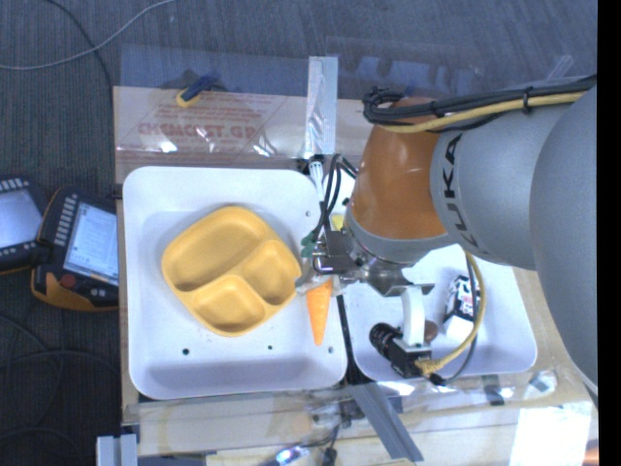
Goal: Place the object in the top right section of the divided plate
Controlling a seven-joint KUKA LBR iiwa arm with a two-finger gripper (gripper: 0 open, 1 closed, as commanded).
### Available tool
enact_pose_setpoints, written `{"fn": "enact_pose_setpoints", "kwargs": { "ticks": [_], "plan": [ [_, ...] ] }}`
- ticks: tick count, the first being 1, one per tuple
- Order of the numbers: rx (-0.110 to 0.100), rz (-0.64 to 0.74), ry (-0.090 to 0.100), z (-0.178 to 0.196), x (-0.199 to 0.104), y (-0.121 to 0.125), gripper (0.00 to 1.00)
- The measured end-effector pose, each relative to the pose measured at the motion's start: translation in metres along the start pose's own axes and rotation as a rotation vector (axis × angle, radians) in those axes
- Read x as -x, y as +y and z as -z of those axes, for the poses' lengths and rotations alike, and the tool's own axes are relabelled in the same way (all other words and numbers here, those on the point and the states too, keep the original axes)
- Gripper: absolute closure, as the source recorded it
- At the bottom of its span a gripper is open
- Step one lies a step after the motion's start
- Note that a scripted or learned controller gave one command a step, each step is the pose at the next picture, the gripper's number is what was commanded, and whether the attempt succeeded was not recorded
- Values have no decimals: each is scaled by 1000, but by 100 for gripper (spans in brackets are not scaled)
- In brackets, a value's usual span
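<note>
Carrot (317, 316) is what we take the orange cone to be; it hangs point-down just right of the divided plate (231, 269), its broad top tucked up under the gripper (325, 278). We see that top meeting the gripper's underside, but the wrist hides the grip itself, so we cannot tell whether the claw is clenched on it or slack. The carrot's tip sits over the left bin's (146, 260) right edge, close to the wall shared with the right bin (514, 338).

We find the yellow plate lying tilted in the left bin, three sections showing, none holding anything; the carrot is just beside its right rim, outside it.

We see the arm (505, 183) covering much of the right bin, its orange band (398, 183) above the wrist, cables trailing along it. Small white and black items (464, 299) lie in the right bin. Both bins rest on a bench (213, 129) over dark carpet (291, 17), and a handheld pendant (78, 250) lies on the floor at the left.
</note>
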State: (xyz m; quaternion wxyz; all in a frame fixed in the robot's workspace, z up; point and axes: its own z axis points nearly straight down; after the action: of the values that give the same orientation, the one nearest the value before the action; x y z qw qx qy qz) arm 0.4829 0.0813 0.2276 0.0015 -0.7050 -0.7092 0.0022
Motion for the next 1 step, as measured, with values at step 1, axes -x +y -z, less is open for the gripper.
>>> {"fn": "enact_pose_setpoints", "kwargs": {
  "ticks": [1],
  "plan": [
    [-2,-98,-1,-46,25,0,100]
  ]
}}
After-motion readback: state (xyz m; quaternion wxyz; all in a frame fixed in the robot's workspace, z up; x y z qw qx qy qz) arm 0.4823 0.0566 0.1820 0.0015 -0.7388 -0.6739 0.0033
